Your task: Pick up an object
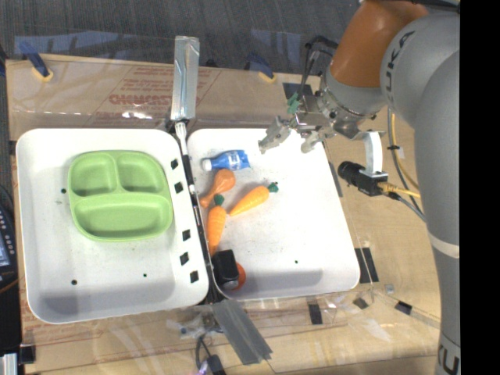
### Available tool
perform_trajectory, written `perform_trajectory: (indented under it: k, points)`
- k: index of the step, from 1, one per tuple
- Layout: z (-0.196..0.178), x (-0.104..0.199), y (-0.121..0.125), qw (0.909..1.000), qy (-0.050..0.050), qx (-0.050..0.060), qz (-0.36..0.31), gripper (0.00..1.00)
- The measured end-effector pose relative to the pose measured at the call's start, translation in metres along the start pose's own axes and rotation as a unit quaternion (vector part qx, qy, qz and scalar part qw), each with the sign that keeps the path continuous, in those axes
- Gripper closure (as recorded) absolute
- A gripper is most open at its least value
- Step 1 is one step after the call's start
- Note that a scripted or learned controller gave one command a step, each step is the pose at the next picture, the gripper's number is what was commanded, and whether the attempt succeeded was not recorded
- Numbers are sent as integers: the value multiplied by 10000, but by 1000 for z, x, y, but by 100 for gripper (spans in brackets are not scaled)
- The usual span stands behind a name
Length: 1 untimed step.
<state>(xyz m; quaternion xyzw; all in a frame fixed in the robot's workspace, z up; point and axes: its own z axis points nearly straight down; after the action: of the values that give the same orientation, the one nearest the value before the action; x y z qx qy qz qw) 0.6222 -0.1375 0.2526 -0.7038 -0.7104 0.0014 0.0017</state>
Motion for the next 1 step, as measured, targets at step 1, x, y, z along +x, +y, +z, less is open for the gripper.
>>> perform_trajectory:
  k: [1]
  points:
    - [125,12,-33,9993,4,22,-379,0]
